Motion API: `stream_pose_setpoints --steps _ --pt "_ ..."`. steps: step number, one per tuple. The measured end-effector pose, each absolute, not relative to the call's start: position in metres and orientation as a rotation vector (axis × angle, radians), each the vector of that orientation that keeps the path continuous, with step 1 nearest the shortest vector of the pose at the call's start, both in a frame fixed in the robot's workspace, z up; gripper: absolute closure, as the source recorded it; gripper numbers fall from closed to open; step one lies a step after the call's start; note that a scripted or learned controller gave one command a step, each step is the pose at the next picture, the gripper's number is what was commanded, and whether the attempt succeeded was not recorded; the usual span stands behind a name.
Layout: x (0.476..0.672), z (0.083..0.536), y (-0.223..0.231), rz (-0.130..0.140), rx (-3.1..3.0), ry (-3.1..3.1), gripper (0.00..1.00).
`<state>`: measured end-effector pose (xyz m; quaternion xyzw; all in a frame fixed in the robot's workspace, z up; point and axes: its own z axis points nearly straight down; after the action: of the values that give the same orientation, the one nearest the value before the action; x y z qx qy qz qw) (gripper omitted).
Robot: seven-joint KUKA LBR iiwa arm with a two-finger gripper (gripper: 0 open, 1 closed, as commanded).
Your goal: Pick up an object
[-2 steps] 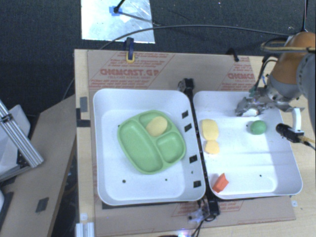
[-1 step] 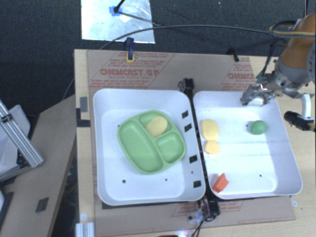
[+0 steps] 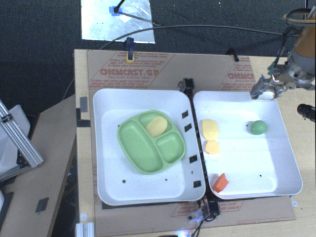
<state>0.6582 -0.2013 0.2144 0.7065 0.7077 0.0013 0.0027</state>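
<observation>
My gripper (image 3: pixel 263 90) hangs over the far right corner of the right bin (image 3: pixel 247 181), above the rim. A green ball (image 3: pixel 257 127) lies in that bin, below and slightly left of the gripper. Near the bin's left wall lie a yellow oblong piece (image 3: pixel 210 128) and a smaller yellow lump (image 3: pixel 212 146). An orange wedge (image 3: pixel 220 182) rests near the front left corner. In the left bin (image 3: pixel 108 181) a green divided plate (image 3: pixel 148 147) carries a yellow lump (image 3: pixel 157 126) in its upper compartment.
A black clamp strip (image 3: pixel 195 132) runs between the two bins. The bins stand on a cardboard sheet (image 3: pixel 148 68). A shiny foil square (image 3: pixel 117 13) lies beyond it, and a metal rail (image 3: pixel 17 137) stands at the left.
</observation>
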Motion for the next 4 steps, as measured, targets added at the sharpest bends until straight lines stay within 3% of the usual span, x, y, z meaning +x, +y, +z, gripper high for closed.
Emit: stream_pose_setpoints --steps 1,4 --pt "0.659 0.246 -0.201 0.004 2.213 2.223 1.0" --pt "0.646 0.241 -0.05 0.002 2.213 2.23 1.0"
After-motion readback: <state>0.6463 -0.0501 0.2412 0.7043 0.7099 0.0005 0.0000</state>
